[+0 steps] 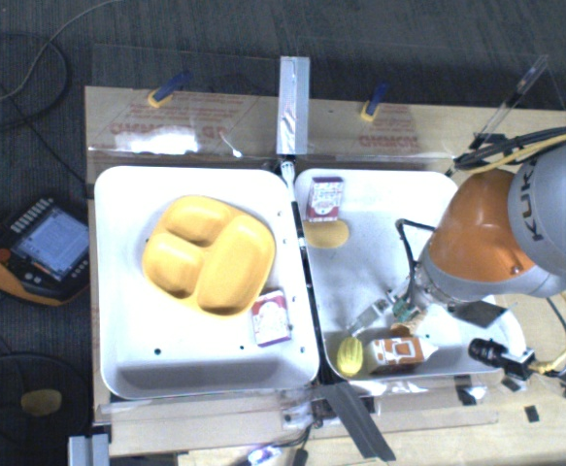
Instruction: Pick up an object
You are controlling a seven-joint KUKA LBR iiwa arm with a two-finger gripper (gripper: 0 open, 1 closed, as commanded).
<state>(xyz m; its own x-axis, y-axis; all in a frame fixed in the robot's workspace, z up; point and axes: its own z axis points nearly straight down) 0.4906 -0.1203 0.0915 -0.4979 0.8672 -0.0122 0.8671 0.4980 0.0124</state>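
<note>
Near edge, right bin (438, 187): brown packet (396, 352) & yellow lemon-like thing (349, 356) lie together in the corner. Hand (391, 309) sits just above them, prob. lining up a grab; can't tell if it's apart or together. Farther: small carton (325, 198). Left bin (117, 260): big yellow dish (208, 252).

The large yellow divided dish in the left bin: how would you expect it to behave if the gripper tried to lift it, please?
The yellow dish looks rigid and moulded, so probably stiff. Its wide, rounded lobes likely exceed the gripper, and its smooth surface may slip.

Arm (501, 236) cut by right edge; pincer (384, 311) fingers indistinct.
</note>
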